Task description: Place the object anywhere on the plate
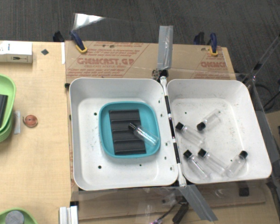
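Whether the pincer is apart, together or clamped on anything, I cannot tell from this view. The task's thing, a clear vial (143, 134) with a black cap, lies on its side on the teal plate (104, 125), at the plate's right-hand part, slanting across the black ridged insert (119, 132). It seems to rest freely there, so I judge the placement done. The plate sits mid-floor in the left bin (84, 164), presumably as an easy target. Right of the plate, in the right bin (252, 104), spare vials (209, 119) lie scattered. Both bins rest on the bench (37, 167).
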